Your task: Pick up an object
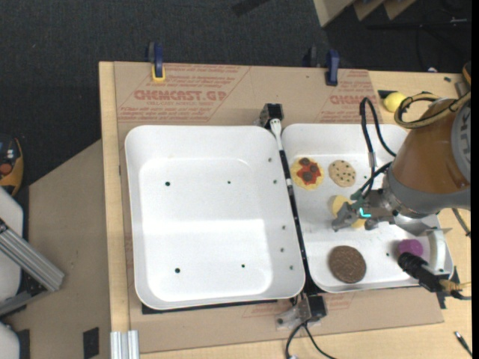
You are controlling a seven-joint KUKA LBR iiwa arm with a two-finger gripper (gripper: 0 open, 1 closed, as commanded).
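My gripper (pixel 346 217) hangs low in the right bin (pixel 318 275), near its middle, right over a small yellow item (pixel 340 203) that peeks out at its upper left. A round brown cookie (pixel 348 264) lies just below the gripper, toward the bin's front. A small pizza-like disc with red toppings (pixel 307 172) and a tan chocolate-chip cookie (pixel 342 173) lie side by side at the back of the bin. A purple object (pixel 410 247) sits at the right, partly behind the arm.
The left bin (pixel 150 148) lies beside the right one, with a black divider strip between them. Cables loop over the arm at the upper right. Blue clamps hold the cardboard-covered bench at the back edge.
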